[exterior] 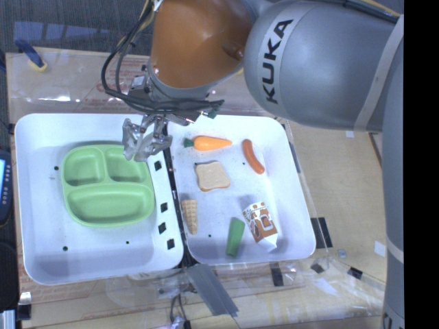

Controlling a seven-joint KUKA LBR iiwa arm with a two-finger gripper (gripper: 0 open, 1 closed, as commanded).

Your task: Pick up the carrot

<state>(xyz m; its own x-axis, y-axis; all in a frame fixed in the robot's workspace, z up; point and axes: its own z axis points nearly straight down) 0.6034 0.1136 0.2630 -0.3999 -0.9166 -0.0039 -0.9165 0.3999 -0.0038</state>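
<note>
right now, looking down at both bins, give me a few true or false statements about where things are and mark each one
1. The carrot lies in the right bin. True.
2. The gripper holds the carrot. False: the carrot lies apart from it, to its right.
3. The green tray sits in the left bin. True.
4. The bread slice rests on the green tray. False: it lies in the right bin, below the carrot.
5. The sausage lies right of the carrot. True.

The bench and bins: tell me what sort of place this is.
Probably a robotics lab test bench: a KUKA arm reaches over two white bins, with toy food such as a carrot and a green tray.
</note>
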